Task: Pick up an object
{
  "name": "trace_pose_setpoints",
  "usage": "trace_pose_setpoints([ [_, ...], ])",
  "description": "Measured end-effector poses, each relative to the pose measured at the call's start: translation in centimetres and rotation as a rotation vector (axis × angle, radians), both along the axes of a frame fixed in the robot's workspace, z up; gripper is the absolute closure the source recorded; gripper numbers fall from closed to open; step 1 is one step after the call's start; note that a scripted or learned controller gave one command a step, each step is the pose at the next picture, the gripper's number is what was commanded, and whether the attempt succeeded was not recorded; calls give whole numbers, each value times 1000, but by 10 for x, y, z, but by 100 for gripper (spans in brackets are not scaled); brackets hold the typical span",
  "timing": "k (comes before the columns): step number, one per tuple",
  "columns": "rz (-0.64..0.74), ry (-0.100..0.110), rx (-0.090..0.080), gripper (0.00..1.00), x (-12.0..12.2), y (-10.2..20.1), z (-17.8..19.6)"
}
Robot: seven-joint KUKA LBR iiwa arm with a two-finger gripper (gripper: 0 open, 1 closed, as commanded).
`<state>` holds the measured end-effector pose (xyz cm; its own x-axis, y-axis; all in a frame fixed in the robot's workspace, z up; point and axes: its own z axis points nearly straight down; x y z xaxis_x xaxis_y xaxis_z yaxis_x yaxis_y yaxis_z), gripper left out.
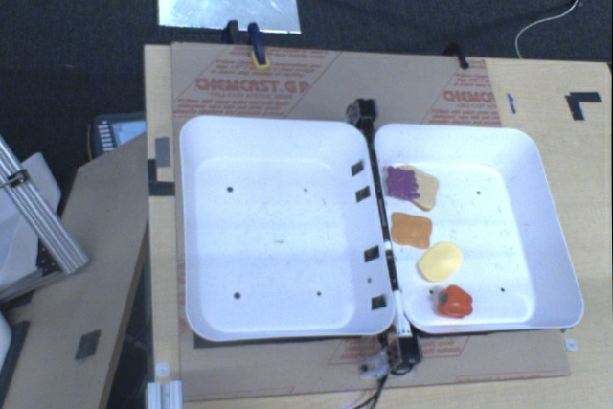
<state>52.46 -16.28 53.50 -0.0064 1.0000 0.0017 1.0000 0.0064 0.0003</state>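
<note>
metal frame (pixel 34 215) cut off at left edge

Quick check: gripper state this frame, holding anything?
Gripper: cannot be told from this camera view; none of the four objects lying in the right bin is lifted.

A: Where is there open room?
B: The left bin (pixel 278 225) floor. In the right bin (pixel 479 225), four items (pixel 421 235) crowd the nine o'clock wall; three o'clock lies open.
</note>
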Motion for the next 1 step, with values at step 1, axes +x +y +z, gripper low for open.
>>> trace_pose_setpoints([
  [1,-1,-3,-2,100,-40,17,1],
])
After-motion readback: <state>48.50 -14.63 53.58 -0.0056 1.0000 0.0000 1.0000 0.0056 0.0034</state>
